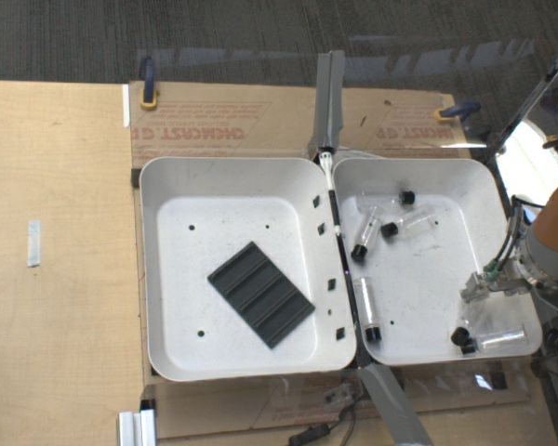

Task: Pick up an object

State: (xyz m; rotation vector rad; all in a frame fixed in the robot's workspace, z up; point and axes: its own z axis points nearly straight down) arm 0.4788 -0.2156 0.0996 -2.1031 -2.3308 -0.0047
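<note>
robotics lab test cell. two shallow white bins [158,277] sit side by side on a cardboard sheet [260,124] held by clamps [147,91]; plain wooden worktop [56,295], grey carpet floor [214,17], clear capped tubes [365,309] as test objects.

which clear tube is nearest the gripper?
The clear tube in the right bin's near-right corner, just below the gripper; the others lie further left.

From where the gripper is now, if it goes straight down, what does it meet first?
Probably the clear tube with a black cap lying in the right bin, just below the gripper in the picture. Depth is unclear, so it could instead land on the bin floor beside the tube.
</note>
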